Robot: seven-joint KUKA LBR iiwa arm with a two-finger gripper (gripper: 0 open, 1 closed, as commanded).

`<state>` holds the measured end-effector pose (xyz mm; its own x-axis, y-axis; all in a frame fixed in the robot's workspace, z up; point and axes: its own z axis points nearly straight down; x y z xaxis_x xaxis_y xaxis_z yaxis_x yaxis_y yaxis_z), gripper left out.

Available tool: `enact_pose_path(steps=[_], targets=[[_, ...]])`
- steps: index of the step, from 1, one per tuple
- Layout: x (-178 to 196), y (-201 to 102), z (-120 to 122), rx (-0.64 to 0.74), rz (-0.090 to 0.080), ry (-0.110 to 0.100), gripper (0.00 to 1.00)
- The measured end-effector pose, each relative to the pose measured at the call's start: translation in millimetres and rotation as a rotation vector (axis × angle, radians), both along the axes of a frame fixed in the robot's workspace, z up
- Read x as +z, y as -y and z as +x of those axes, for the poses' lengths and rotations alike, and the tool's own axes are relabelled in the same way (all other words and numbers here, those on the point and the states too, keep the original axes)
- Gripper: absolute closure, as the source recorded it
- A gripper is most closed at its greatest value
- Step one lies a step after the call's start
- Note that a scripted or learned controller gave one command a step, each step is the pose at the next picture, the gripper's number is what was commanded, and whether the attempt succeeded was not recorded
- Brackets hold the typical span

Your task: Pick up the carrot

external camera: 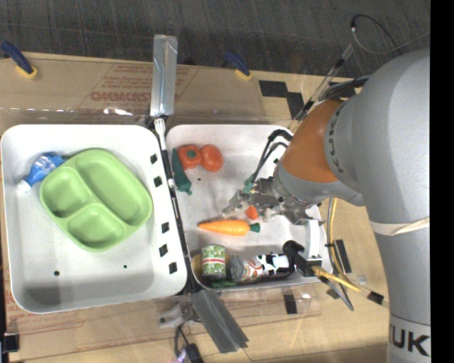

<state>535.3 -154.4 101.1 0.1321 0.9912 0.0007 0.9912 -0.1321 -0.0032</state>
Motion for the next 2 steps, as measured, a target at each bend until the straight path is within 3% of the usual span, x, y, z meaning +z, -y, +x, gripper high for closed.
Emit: enact_pose_path(steps=[1,2], targets=[[39,-22,-49,0.052,0.001,0.000,0.00],[-10,-39,18,0.128,0.001,0.001,0.00]])
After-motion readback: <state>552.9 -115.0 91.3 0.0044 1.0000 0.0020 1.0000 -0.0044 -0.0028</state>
